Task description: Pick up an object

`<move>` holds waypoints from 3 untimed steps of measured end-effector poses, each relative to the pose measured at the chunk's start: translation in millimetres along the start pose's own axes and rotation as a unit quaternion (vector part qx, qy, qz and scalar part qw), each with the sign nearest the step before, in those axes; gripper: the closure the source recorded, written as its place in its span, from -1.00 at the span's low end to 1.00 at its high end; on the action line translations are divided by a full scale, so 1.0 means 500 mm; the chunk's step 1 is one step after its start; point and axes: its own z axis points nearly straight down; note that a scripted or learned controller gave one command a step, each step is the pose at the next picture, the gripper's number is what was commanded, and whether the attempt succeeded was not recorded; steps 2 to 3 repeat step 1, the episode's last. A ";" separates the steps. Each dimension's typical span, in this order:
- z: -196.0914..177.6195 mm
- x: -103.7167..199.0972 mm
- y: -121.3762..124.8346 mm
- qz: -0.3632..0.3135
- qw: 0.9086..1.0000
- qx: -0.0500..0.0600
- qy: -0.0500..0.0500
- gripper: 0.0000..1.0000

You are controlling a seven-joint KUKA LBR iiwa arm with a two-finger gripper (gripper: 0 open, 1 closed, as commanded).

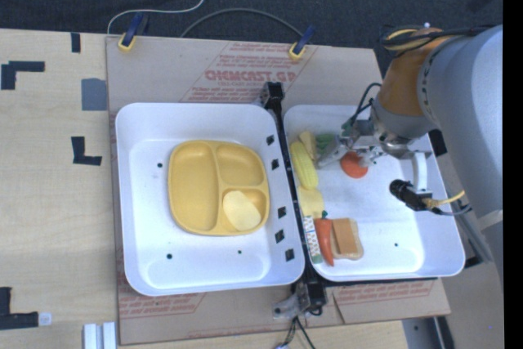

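Observation:
The right bin (425,253) holds several toy foods. A yellow corn cob (305,163) lies along its left wall with a green piece (325,144) beside it. A round orange-red piece (354,167) sits near the bin's middle. My gripper (350,149) hangs low over the bin's upper middle, just above the orange-red piece and right of the green one. Nothing shows as held. At the front left lie a red carrot-like piece (324,241) and a brown bread slice (346,239).
The left bin (139,257) holds a yellow divided plate (217,185) with a pale round chip (243,210) in its lower right section. The grey arm (458,102) covers the right bin's far right corner. A black divider (282,176) runs between the bins.

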 end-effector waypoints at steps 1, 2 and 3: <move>-0.024 -0.002 0.004 -0.001 1.000 -0.005 -0.002 1.00; -0.024 -0.002 0.004 -0.001 1.000 -0.005 -0.002 1.00; -0.024 -0.002 0.004 -0.001 1.000 -0.005 -0.002 1.00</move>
